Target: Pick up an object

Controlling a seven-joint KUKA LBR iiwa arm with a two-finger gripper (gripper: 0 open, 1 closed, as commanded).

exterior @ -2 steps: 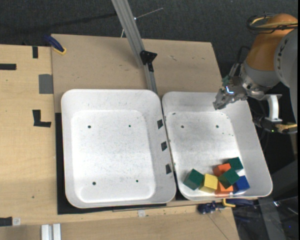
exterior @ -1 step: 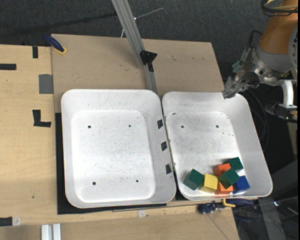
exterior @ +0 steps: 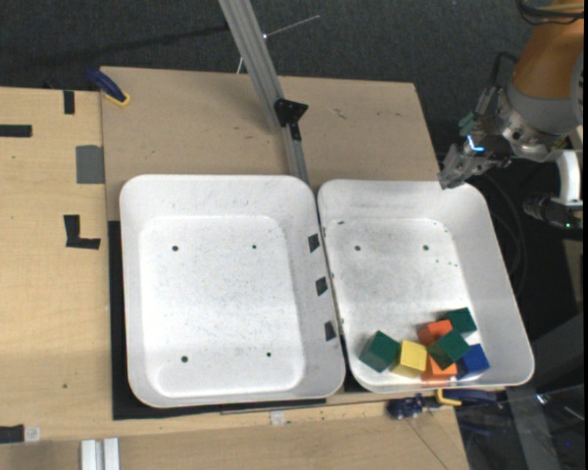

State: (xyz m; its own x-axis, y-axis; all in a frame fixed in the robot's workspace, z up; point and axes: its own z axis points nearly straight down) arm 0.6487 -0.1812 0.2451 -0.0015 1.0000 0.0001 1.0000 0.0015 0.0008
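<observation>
Gripper (exterior: 458,169) hovering over the far right corner of the right bin (exterior: 490,253), at the rim. Fingers too small and dark to judge; cannot tell whether released or clenched, and nothing seen between them. Blocks clustered in the near right corner of that bin, well apart from gripper: green block (exterior: 378,351), yellow block (exterior: 411,357), orange block (exterior: 434,332), dark green blocks (exterior: 455,333), blue block (exterior: 473,359). Left bin (exterior: 142,262) beside it on the tabletop (exterior: 39,262).
</observation>
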